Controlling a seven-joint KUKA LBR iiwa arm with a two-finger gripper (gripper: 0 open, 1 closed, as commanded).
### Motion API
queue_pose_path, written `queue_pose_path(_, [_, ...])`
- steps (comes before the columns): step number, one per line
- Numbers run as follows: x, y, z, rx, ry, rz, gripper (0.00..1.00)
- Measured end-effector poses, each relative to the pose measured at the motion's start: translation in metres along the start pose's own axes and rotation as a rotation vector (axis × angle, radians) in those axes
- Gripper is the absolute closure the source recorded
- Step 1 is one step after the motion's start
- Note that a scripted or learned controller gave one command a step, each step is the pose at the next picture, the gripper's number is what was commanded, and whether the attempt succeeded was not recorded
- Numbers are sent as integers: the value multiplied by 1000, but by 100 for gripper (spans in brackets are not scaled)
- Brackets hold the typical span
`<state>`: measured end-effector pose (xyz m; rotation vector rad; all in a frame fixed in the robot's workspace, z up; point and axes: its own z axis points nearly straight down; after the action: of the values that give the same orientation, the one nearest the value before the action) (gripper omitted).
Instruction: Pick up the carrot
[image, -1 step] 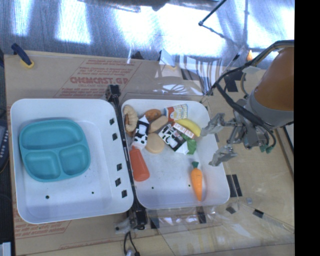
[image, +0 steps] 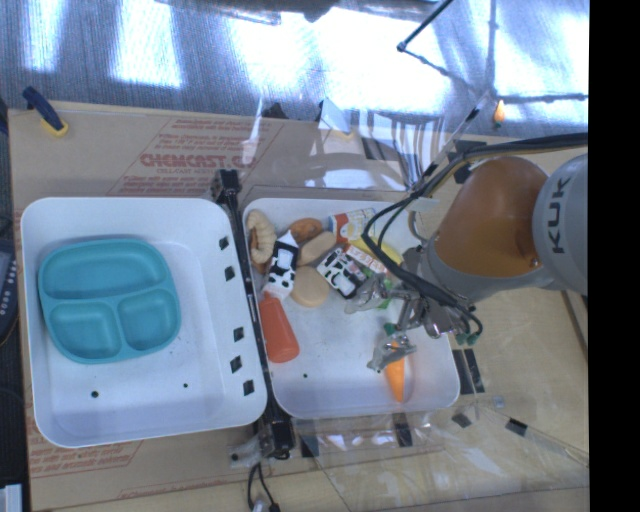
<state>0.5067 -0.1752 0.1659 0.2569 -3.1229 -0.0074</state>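
The carrot (image: 397, 380), small and orange, is in the right bin (image: 330, 395) close to its near wall, pointing toward the front edge. My gripper (image: 393, 350) reaches in from the right and sits right over the carrot's upper end. Its fingers (image: 383, 359) are closed around that end, and orange shows between them. The grey wrist and its cables hide the bin's right side.
Further left in the right bin are a red-orange bottle-like item (image: 279, 327), a black-and-white cow-patterned toy (image: 283, 268), bread-like pieces (image: 311, 288) and small packets (image: 343, 270). The left bin (image: 60, 400) holds a teal divided plate (image: 108, 297).
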Motion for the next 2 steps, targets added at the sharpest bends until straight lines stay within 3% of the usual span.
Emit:
queue_pose_path(1, [28, -32, 74, 7, -11, -9, 0])
queue_pose_path(2, [25, -29, 63, 8, -14, -22, 100])
